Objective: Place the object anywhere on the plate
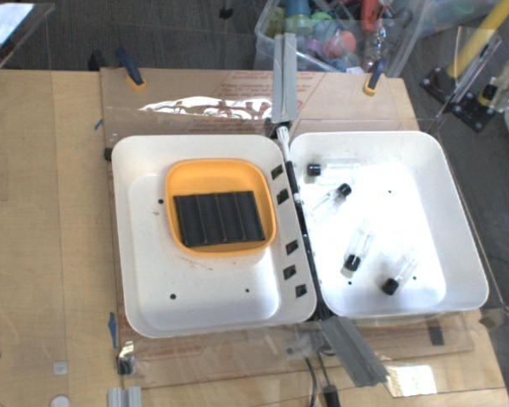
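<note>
Left of centre in the frame, the left white bin (144, 303) holds an orange plate (180, 181), and a black ridged rack (219, 219) lies flat across the plate's lower middle. Beside it, the right white bin (458, 253) carries four small clear vials with black caps: one (322, 170) near its upper left corner, one (333, 196) just below that, one (355, 253) near the middle, and one (398, 276) toward the lower right. Both bins touch along their shared edge on the wooden surface (42, 227).
</note>
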Robot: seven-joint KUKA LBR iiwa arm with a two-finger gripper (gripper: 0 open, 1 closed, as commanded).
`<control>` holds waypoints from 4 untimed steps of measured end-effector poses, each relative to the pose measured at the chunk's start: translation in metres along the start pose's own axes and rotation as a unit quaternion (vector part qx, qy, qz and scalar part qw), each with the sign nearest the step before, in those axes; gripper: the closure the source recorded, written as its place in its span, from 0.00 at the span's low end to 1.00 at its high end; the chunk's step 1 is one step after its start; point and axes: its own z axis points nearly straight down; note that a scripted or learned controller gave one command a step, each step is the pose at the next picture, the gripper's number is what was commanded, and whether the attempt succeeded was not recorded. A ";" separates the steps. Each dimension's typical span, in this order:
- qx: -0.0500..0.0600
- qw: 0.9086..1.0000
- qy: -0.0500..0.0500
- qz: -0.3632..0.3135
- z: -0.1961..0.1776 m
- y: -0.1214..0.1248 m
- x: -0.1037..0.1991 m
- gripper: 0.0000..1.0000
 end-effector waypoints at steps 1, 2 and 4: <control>0.000 0.995 -0.001 -0.095 -0.020 0.003 -0.010 1.00; 0.000 0.995 -0.001 -0.095 -0.020 0.003 -0.010 0.00; -0.001 0.964 0.002 -0.267 -0.020 0.000 -0.003 1.00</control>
